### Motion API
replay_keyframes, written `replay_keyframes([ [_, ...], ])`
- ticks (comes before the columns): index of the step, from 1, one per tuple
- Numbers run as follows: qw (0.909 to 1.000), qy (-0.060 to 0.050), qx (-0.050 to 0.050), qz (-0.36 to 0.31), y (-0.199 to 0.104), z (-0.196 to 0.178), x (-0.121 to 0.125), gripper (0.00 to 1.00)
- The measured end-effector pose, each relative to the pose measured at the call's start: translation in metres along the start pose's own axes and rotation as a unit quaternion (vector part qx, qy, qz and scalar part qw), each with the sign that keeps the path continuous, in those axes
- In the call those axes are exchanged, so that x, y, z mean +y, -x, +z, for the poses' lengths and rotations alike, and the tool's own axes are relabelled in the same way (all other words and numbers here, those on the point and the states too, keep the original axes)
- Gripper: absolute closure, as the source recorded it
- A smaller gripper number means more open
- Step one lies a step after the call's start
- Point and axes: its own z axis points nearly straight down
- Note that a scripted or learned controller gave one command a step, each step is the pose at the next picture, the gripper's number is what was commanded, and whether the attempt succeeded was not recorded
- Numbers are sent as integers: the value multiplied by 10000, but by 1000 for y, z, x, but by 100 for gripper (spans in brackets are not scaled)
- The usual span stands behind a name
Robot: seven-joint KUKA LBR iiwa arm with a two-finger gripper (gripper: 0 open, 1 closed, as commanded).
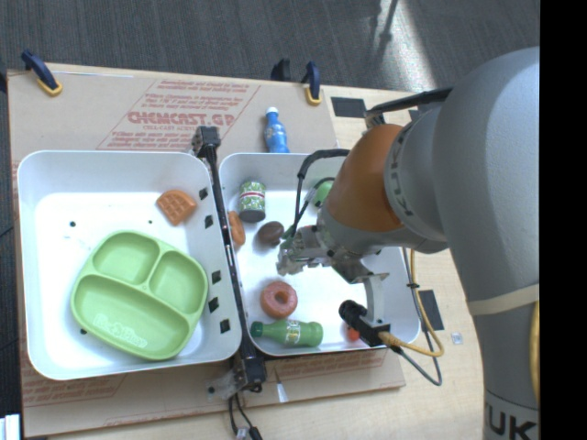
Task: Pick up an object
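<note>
Gripper [292, 257] is poised low in the right bin [394, 324], just above a donut [279, 298]; its grasp cannot be told. Descent should be centred over the donut.

Arm [413, 191] reaching in from right, gripper [292, 257] low, seemingly pointing down.

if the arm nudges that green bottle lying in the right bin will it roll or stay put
The green bottle lies on its side, so it would probably roll if pushed across its length. It sits near the bin's front wall, which may stop it. Its smooth, rounded body looks slippery.
</note>
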Motion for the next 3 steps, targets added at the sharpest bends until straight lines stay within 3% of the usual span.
replay_keyframes([
  [2,10000,6,-10,-31,0,-20,2,100],
  [3,10000,30,0,53,40,-74,-45,100],
])
